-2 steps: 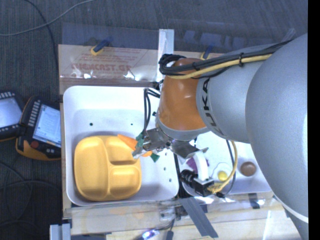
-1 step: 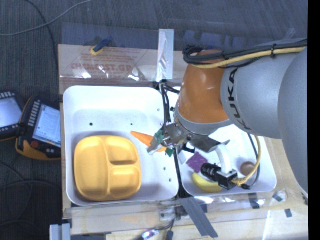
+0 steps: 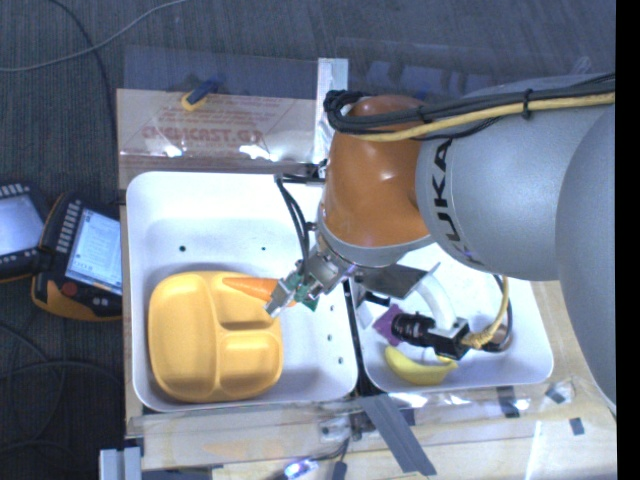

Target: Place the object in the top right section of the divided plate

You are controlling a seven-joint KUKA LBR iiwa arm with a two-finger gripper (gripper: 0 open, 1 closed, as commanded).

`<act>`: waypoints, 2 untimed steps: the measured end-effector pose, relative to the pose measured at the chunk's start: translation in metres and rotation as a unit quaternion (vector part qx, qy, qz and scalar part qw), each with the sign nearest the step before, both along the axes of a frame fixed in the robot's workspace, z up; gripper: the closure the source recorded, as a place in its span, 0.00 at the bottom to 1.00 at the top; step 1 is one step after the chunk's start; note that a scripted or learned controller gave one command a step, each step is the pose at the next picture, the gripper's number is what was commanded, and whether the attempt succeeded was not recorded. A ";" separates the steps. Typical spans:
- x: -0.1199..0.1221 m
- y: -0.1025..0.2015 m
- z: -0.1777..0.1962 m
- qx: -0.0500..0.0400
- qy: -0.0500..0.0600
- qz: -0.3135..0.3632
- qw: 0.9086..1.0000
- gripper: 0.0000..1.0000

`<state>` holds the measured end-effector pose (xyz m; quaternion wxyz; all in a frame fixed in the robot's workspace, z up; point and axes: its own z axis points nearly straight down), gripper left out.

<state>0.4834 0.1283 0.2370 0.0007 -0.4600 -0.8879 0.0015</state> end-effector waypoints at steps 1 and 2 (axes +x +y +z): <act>0.000 -0.016 -0.032 0.000 0.001 0.085 0.996 1.00; 0.001 -0.008 -0.010 0.001 -0.001 0.207 0.978 1.00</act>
